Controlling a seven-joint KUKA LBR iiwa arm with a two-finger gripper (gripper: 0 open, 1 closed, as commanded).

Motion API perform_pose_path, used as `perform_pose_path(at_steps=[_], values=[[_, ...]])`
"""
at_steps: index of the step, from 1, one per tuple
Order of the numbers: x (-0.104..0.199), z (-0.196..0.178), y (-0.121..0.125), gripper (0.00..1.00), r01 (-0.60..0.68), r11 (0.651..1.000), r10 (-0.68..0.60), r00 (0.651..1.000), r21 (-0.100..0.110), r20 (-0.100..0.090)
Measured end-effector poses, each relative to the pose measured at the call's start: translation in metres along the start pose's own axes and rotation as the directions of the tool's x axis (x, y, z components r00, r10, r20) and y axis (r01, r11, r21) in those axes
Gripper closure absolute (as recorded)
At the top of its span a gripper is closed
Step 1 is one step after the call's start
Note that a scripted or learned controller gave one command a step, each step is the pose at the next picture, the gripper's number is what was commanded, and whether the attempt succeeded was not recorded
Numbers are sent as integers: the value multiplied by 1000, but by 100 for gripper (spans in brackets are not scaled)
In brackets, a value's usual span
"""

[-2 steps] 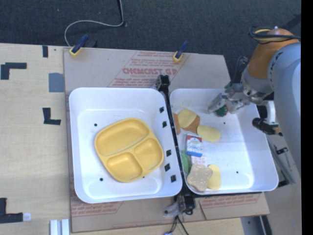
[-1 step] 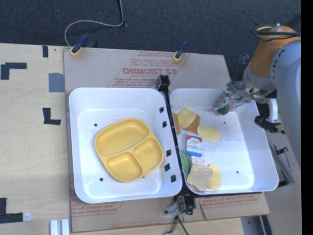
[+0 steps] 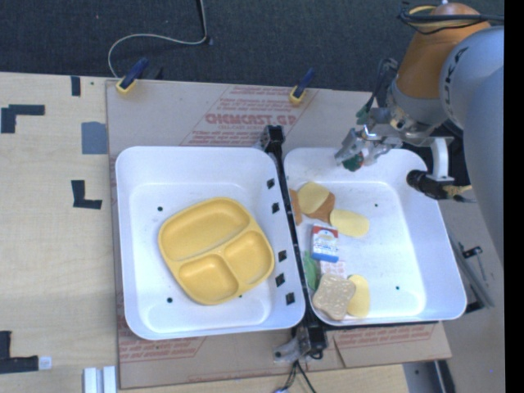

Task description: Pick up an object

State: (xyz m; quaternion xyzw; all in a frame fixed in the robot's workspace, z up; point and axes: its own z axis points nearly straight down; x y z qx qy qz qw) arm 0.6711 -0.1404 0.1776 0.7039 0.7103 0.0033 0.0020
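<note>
1. At the far left of the frame the pale wood tabletop carries a few dark tape marks.
2. Left of centre sits the left bin, holding a yellow divided plate with three compartments, lying flat.
3. Along the top edge of the cardboard sheet under the bins are two blue-and-yellow clamps, well apart.
4. Right of centre, the right bin holds the objects, all clustered along its left side: a round tan piece near the top, a yellow oval piece just beside it, a small carton with red and blue print below, and a toast-like slice touching another yellow piece at the bottom.
5. In the upper right, the tool hangs over the bin's top rim; something small and dark green seems to sit at its tip, but whether it is clenched or released I cannot tell.
</note>
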Motion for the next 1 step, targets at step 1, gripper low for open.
perform_pose_path(at_steps=[1], values=[[70,-14,-48,100,-3,1000,3,1000,10,0]])
